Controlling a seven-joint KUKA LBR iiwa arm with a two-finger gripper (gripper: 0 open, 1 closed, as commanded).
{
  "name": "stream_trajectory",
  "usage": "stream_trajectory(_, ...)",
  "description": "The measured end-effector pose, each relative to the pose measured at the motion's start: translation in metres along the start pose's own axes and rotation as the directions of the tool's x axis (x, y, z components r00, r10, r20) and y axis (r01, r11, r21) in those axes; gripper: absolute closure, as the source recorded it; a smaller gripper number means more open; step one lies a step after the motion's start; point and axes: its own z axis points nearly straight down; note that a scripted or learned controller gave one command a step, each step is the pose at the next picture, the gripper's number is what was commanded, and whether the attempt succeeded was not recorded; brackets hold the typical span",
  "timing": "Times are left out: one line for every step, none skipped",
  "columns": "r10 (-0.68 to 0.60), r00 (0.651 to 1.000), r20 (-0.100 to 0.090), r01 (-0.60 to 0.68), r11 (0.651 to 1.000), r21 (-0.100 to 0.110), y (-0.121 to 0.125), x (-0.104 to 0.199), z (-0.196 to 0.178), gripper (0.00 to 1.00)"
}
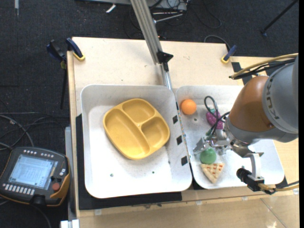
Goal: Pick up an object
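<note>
Green round object (207,155) is lying in the right bin (271,151), just below the claw (212,144), which is hanging close over it; whether they are touching cannot be told, and the claw's state cannot be told either from this camera view. A waffle-patterned wedge (212,171) is sitting just beside the green piece, nearer the bin's front edge. An orange ball (188,107) is resting near the bin's far left corner, well apart from the claw. A purple item with a dark loop (212,113) is lying between the ball and the grey arm (266,110). In the left bin (95,175), a yellow divided plate (137,128) is lying flat. A teach pendant (31,175) is sitting on the floor left of the desk (114,61).
</note>
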Motion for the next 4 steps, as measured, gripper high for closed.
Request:
stream_trajectory(0.000,1.000,0.001,0.000,1.000,-0.008,0.001,0.000,0.000,0.00)
stream_trajectory(-0.001,1.000,0.000,0.001,1.000,-0.008,0.001,0.000,-0.010,1.00)
stream_trajectory(-0.004,1.000,0.002,0.004,1.000,-0.012,0.004,0.004,-0.072,1.00)
stream_trajectory(-0.005,1.000,0.002,0.005,1.000,-0.011,0.010,0.012,-0.119,1.00)
